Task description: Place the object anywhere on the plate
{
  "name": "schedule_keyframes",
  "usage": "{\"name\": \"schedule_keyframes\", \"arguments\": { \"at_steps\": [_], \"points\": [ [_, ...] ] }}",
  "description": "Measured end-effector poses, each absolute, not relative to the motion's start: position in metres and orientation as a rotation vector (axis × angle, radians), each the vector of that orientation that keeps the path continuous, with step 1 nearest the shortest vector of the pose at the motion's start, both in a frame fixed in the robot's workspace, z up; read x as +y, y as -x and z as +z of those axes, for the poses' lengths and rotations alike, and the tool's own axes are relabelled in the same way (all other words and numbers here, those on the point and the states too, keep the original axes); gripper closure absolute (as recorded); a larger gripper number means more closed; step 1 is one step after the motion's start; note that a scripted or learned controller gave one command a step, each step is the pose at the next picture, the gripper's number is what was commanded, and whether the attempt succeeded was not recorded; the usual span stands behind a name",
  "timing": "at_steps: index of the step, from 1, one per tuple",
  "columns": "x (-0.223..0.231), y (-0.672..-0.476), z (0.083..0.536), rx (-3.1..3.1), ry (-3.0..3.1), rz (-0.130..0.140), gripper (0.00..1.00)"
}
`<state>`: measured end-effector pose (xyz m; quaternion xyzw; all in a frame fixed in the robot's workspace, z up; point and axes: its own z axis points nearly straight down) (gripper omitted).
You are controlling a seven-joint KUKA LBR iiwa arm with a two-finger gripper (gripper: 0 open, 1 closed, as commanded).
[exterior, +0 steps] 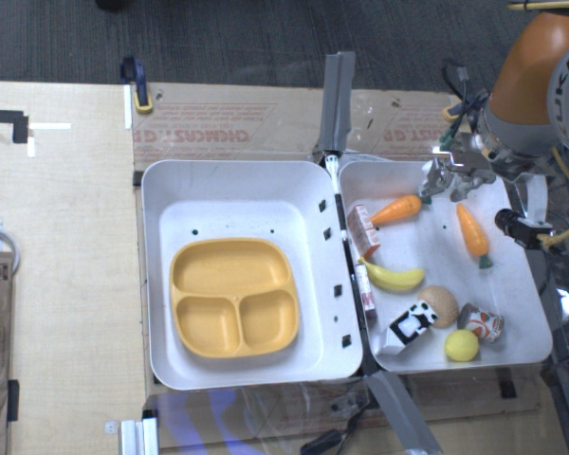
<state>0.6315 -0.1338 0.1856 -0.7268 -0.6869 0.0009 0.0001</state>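
Two white bins sit side by side on your tabletop; left bin (156, 254) carries the yellow divided plate (235, 295), sitting toward its front-left corner, three compartments; right bin (531, 292) carries the loose items; claw (443, 173) hangs over the right bin's back edge, near the middle of it, arm coming in from the back-right corner; whether it is clenched or released you cannot tell from this view, and nothing is visibly between its tips; first carrot (396, 209) lies just in front of the claw, pointing toward the back edge; second carrot (472, 232) lies near the bin's right wall; red box (362, 230) leans against the bin's left wall, banana (394, 276) just in front of it; brown ball (438, 303) and black-and-white block (411, 325) touch each other toward the front edge; lemon (462, 345) and small red can (484, 323) sit at the front-right corner.
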Motion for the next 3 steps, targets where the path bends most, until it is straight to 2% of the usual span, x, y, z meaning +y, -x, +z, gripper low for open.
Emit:
{"name": "schedule_keyframes", "arguments": {
  "at_steps": [1, 2, 3],
  "points": [
    [-0.057, -0.659, 0.192, -2.404, 2.024, 0.001, 1.00],
    [-0.068, -0.659, 0.191, -2.189, 2.254, 0.002, 1.00],
    [0.040, -0.652, 0.191, -2.098, 2.336, 0.005, 1.00]
  ]
}}
